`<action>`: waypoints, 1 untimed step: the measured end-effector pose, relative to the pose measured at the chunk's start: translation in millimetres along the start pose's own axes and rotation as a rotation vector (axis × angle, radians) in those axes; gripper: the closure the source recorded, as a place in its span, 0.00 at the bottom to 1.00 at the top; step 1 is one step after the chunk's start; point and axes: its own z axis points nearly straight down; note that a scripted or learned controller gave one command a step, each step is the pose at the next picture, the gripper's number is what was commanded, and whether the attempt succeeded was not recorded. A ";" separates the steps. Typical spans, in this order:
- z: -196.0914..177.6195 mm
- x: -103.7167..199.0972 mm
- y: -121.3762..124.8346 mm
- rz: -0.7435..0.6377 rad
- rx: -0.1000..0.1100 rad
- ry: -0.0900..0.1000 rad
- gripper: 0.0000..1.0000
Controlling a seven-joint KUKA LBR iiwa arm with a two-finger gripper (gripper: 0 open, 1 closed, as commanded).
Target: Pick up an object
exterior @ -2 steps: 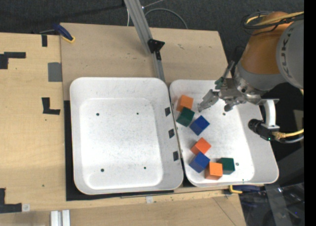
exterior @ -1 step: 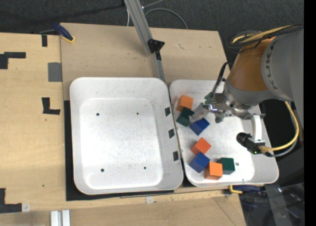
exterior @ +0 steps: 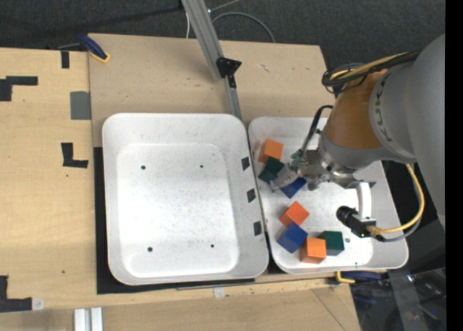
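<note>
Arm (exterior: 376, 116): reaching in over the right bin (exterior: 387, 257).
Gripper (exterior: 289, 178): hanging low among blocks; grip state cannot be told.
Blue block (exterior: 294, 189): lying just beside the gripper, near the dark green block (exterior: 271, 170).
</note>
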 end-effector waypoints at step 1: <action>-11.8 0.8 0.3 -0.001 -0.001 0.001 1.00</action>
